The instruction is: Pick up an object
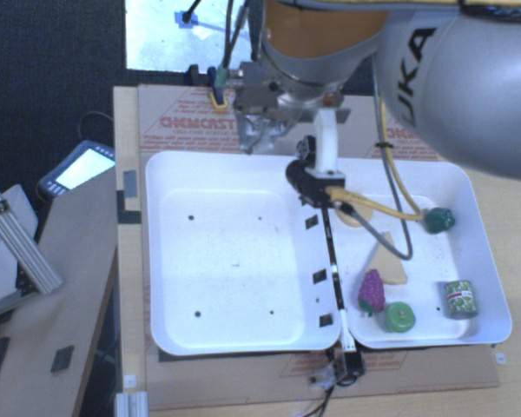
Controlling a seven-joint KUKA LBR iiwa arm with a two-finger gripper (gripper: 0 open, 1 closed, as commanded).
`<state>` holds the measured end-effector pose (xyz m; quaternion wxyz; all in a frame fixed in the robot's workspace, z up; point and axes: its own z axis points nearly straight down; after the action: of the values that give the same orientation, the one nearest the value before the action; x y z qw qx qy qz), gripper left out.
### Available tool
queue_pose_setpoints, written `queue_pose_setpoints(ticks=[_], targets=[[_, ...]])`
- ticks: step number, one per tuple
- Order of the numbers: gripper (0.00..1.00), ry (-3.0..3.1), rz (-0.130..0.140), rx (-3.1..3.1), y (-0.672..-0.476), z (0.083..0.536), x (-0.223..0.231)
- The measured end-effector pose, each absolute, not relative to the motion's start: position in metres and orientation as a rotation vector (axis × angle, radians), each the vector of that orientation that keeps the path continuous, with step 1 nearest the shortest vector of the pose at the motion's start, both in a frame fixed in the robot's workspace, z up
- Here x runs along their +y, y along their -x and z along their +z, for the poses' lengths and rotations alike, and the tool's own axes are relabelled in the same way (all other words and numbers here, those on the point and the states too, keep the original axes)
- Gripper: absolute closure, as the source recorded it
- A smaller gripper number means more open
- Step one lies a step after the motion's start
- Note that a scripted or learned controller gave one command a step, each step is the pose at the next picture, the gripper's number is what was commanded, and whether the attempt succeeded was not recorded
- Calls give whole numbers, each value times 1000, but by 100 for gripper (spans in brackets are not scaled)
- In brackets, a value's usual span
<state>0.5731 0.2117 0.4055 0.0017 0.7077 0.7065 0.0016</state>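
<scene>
My gripper [259, 134] hangs under the grey and orange wrist, over the back rim of the left bin [169, 259], and I see nothing in it. The loose objects all lie in the right bin [482, 233]. A teal object [438, 221] sits at its right side. A purple, grape-like piece [371, 291] and a green round piece [398, 317] lie near the front. A small can [458, 298] is at the front right, and a tan wedge [391, 263] lies in the middle.
A black divider strip [330, 272] runs between the two bins, with a black bracket [311, 181] and a yellow cable [373, 207] at its far end. The arm's big grey body [469, 76] covers the upper right. A tablet [78, 168] lies off the bench to the left.
</scene>
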Motion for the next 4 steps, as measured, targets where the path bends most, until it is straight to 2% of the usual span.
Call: queue_pose_setpoints(ticks=[1, 2, 3, 4], targets=[[100, -2212, 19, 2224, -596, 499, 235], [100, -2214, 5, 2230, -520, 537, 235], [100, -2228, -26, 2224, -484, 351, 189], [100, -2223, -9, 2224, -486, 264, 191]])
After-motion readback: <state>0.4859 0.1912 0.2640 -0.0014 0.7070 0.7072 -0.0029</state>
